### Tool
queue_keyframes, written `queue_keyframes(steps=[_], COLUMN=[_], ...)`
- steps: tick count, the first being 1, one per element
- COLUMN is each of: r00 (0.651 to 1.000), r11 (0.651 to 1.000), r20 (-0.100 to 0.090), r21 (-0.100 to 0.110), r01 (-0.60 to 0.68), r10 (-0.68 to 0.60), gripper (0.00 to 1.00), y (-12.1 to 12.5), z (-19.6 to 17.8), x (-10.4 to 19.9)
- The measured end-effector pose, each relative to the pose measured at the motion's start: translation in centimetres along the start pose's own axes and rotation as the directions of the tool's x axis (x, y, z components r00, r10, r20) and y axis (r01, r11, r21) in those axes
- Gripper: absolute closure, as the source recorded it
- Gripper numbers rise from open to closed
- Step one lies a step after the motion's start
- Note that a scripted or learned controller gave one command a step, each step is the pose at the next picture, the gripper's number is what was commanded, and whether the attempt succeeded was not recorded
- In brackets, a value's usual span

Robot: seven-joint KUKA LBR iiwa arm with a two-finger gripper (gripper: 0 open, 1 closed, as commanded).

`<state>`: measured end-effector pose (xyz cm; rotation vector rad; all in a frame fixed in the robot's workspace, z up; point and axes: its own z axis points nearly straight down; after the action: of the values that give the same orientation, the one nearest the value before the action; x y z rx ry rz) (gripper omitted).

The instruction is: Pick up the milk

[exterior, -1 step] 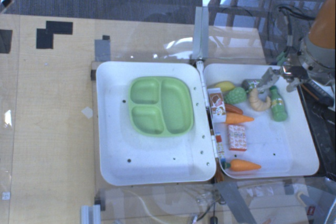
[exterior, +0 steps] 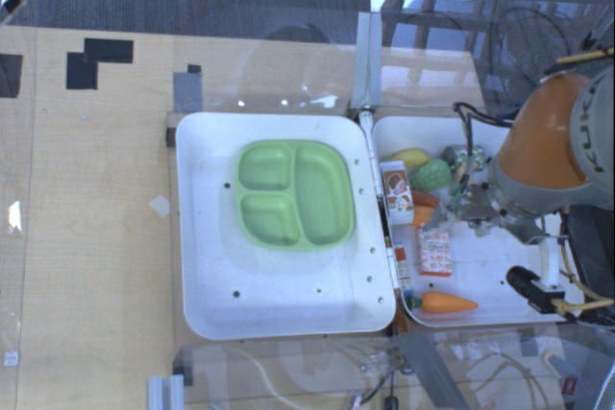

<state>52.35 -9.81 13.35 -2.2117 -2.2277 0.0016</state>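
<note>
Looking down from the fixed camera on the pale wooden bench (exterior: 96, 235), with two shallow white bins side by side. In the left white bin (exterior: 207, 302), just a light green three-compartment plastic plate (exterior: 293, 194), lying flat near the middle, well apart from the action.

Over to the right white bin (exterior: 480, 310), and plenty crowded in there. Tucked against the left wall, a small white carton with a red and orange label (exterior: 394, 190): most likely the milk, lying lengthwise along the wall. Awkward spot, with little room on the wall side.

Just beside it, a small orange piece (exterior: 424, 201), then a green round toy vegetable (exterior: 431, 174) and a yellow toy fruit (exterior: 411, 157) towards the far corner. Nearer the front, a flat white packet with a red pattern (exterior: 434, 253), and an orange toy carrot (exterior: 448, 303) along the front wall.

Reaching in from the right, the grey arm with its orange band (exterior: 538, 149), putting the claw (exterior: 466, 204) low over the middle of the bin, near the carton but apart from it, nearer the packet's top edge. Open or closed? Cannot tell from this angle. Nothing visibly gripped.

Probably a sideways shift towards the wall needed before any grasp; otherwise a risk of closing on the packet.
</note>
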Motion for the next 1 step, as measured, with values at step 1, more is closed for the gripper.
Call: queue_keyframes(steps=[1], r00=[1.000], r11=[1.000], r20=[0.000], r21=[-0.001], r01=[0.003], r10=[-0.003], gripper=[1.00], y=[0.21], z=[-0.92], x=[0.01])
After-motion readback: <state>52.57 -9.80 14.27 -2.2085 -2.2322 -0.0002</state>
